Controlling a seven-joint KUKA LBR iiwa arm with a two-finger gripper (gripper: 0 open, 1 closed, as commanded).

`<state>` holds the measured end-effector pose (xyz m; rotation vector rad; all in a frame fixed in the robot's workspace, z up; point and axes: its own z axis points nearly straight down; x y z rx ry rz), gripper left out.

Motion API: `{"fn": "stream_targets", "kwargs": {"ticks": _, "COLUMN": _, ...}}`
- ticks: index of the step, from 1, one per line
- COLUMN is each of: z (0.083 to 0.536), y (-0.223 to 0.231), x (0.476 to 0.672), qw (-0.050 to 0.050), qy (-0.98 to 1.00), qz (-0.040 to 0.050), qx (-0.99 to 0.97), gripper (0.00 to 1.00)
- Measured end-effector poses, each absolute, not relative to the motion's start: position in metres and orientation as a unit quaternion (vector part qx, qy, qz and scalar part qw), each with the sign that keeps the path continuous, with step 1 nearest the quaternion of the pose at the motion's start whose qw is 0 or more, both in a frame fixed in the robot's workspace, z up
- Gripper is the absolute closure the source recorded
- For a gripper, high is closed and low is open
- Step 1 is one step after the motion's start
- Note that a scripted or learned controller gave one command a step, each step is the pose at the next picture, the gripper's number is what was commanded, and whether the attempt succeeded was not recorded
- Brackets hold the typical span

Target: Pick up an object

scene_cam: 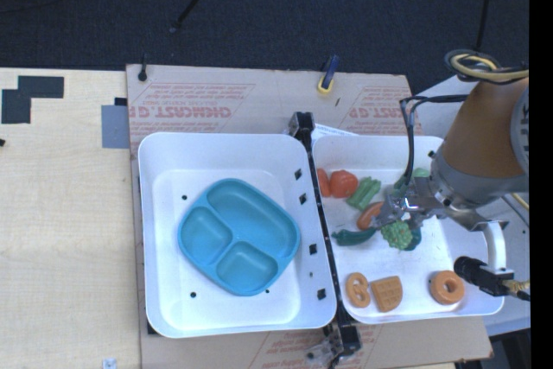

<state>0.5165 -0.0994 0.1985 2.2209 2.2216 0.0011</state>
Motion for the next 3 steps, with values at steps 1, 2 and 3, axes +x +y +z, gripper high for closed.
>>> {"fn": "stream_targets", "kwargs": {"ticks": 1, "z": 0.229, "y": -0.1, "x": 0.517, "qw": 0.0, "qy": 0.707, "qz": 0.0002, "qx": 0.707, "gripper": 1.0}}
{"fn": "stream_targets", "kwargs": {"ticks": 2, "z": 0.236, "y": -0.044, "x": 0.539, "qw": -0.002, "qy": 0.709, "qz": 0.0001, "qx": 0.705, "gripper": 1.0}}
{"fn": "stream_targets", "kwargs": {"ticks": 3, "z": 0.241, "y": 0.004, "x": 0.556, "qw": -0.002, "qy": 0.709, "qz": -0.0002, "qx": 0.705, "gripper": 1.0}}
